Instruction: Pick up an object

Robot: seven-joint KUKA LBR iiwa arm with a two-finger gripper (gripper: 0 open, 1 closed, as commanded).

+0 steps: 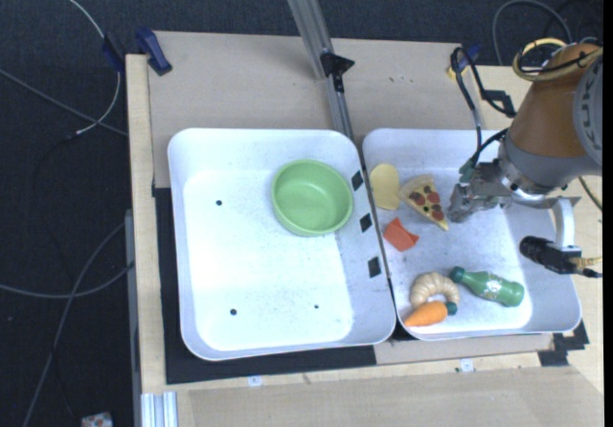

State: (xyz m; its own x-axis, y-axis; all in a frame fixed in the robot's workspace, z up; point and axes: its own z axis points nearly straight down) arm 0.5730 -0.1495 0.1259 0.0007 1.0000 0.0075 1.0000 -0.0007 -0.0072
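- Camera view: the gripper [464,204] hangs low in the right bin [546,320], its tip just beside the pizza slice toy [425,199], which lies on the side away from the arm. Whether anything touches cannot be told.
- How its tips are set is too small and dark to judge; nothing can be seen between them, so no hold can be claimed.
- Beyond the pizza slice toy, farther from the tool, lies a pale yellow piece [385,186]; below that, an orange-red block [400,236].
- Toward the near edge of the bin, well apart from the tool, sit a croissant toy [433,287], a carrot toy [426,314] and a green bottle [491,287].
- The green bowl [311,196] rests in the left bin [201,224], far across the divider from the tool.
- Judged step: the approach to a pick, likely aimed at the pizza slice toy, with the lift not yet done.
- The next move would call for centring over the slice, closing firmly on it, then rising straight; a flat toy lying this low could easily slip out.
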